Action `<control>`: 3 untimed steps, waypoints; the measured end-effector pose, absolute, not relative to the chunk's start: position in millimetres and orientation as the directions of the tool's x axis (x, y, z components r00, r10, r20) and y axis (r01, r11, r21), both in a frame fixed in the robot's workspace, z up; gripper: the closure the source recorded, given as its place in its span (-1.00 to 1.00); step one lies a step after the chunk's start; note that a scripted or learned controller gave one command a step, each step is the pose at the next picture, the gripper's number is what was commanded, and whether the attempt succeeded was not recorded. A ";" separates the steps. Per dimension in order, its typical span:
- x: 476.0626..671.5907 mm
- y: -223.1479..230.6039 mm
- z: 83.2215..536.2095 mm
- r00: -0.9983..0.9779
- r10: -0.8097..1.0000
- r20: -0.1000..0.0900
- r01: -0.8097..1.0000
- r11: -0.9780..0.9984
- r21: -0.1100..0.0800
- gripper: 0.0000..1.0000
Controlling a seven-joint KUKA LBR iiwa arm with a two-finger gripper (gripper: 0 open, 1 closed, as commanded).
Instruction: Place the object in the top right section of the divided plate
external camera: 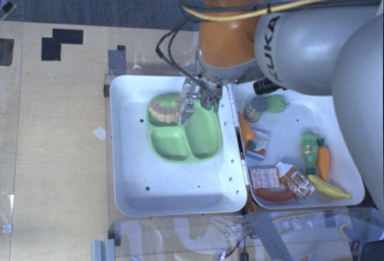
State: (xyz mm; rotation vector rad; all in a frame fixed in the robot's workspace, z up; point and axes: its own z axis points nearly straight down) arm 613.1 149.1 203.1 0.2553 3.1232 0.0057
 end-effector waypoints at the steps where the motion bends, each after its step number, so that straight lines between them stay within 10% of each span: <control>1: 613.2 148.8 203.0 -0.987 0.163 -0.007 0.163 0.987 0.005 -1.00; 2: 615.4 149.6 216.3 -0.986 0.166 -0.015 0.165 0.986 0.010 1.00; 3: 577.7 88.4 207.3 -0.985 0.171 -0.007 0.171 0.985 0.003 1.00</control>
